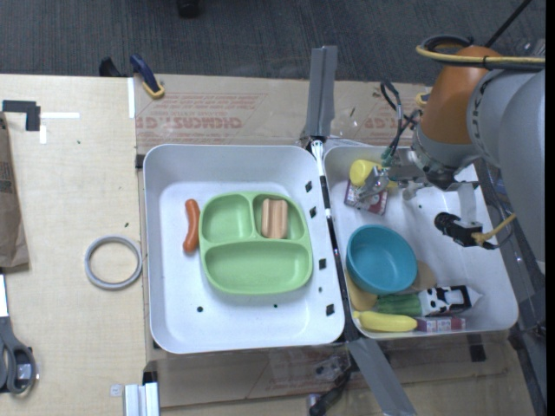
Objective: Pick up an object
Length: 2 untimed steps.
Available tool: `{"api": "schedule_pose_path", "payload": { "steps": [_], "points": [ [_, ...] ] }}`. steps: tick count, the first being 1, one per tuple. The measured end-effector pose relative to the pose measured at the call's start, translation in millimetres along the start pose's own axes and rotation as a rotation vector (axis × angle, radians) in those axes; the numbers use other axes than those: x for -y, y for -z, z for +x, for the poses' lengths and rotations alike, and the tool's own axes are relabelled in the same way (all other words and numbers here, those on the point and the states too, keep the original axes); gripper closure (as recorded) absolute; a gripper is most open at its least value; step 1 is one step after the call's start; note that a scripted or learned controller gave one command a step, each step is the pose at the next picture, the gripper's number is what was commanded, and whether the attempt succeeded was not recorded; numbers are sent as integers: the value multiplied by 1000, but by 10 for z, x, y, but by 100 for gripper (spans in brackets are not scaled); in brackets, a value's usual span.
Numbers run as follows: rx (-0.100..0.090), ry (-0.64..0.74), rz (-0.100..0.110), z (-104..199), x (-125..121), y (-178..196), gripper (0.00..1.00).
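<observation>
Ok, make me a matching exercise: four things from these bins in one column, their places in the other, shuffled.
Things:
1. green divided plate
2. blue bowl
3. banana
4. orange sausage

Places:
A. near front edge of right bin
B. left bin, on the floor left of the plate
C. middle of left bin
D. middle of right bin

Pairs: 1-C, 2-D, 3-A, 4-B
</observation>
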State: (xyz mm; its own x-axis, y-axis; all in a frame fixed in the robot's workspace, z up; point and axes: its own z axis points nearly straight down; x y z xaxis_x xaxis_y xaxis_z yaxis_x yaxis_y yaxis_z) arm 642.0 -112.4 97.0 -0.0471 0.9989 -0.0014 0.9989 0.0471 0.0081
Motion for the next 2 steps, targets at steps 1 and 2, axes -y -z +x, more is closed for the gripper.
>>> {"api": "schedule_pose_path", "payload": {
  "steps": [1,2],
  "points": [
    [-2,38,10,-136,1083,-48,0],
    [-1,169,8,-208,207,-53,0]
  ]
}}
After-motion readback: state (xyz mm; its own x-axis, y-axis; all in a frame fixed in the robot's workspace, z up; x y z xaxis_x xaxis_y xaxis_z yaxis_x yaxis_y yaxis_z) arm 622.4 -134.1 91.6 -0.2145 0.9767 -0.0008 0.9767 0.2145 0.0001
